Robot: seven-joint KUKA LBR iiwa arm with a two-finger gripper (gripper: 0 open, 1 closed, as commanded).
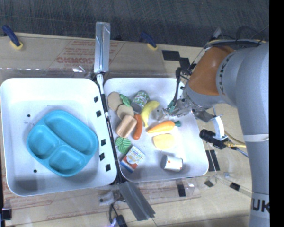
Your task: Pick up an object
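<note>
My gripper hangs low in the right bin, just beside the carrot and banana; its grip I cannot tell. The toys crowd together, so I risk nudging neighbours or pinching two.

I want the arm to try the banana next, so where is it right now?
The banana lies in the right bin, upper middle, between the green can and the carrot, just left of the gripper.
</note>
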